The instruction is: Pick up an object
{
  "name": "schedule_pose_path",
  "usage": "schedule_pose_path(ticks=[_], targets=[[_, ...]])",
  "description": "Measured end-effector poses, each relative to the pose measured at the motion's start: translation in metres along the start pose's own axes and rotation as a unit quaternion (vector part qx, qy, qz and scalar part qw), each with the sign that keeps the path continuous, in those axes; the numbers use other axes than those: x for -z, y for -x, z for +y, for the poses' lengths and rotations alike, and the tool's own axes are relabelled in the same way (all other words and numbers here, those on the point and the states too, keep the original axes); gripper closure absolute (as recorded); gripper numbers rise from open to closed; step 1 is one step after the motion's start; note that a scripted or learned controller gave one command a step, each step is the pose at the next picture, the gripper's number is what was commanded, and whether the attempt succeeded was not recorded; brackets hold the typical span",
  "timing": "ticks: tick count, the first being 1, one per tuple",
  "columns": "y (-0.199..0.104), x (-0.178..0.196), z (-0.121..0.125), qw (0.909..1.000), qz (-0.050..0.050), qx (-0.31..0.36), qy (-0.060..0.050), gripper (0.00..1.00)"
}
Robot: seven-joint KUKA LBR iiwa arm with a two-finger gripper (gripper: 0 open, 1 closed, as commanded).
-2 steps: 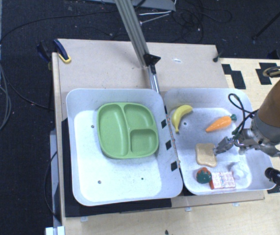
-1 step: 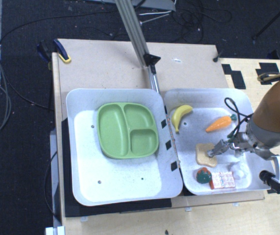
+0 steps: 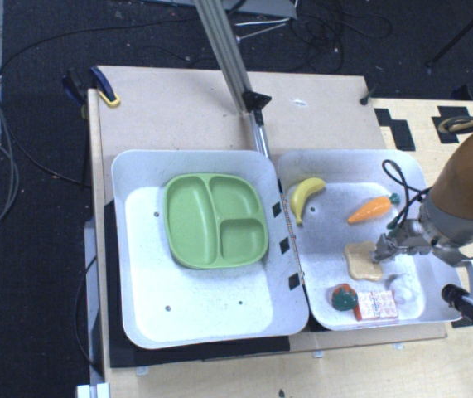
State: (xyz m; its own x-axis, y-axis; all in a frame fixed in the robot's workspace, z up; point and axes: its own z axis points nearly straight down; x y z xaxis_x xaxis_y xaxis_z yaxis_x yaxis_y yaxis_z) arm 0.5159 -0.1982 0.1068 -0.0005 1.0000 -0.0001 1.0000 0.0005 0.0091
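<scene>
Gripper [image 3: 383, 249] sits low in right white bin [image 3: 323, 168], tips at the pale tan toast-shaped slice [image 3: 360, 264]; can't tell its state. Nearby: orange carrot [image 3: 369, 209] above, yellow banana [image 3: 304, 196] w/ red-green strawberry [image 3: 344, 297] and small red-white carton [image 3: 377, 305] below. Green divided plate [image 3: 216, 220] lies in left white bin [image 3: 141, 255].

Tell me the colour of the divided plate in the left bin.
The plate is light green all over, seen plainly in the camera view from above the bench.
</scene>
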Motion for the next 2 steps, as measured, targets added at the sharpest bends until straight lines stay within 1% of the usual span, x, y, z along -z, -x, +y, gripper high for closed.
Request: schedule_pose_path(ticks=[1, 2], targets=[[0.001, 0.063, 0.000, 1.0000, -0.001, 0.001, -0.002, 1.00], [-0.001, 0.127, 0.000, 1.0000, -0.001, 0.001, -0.001, 1.00]])
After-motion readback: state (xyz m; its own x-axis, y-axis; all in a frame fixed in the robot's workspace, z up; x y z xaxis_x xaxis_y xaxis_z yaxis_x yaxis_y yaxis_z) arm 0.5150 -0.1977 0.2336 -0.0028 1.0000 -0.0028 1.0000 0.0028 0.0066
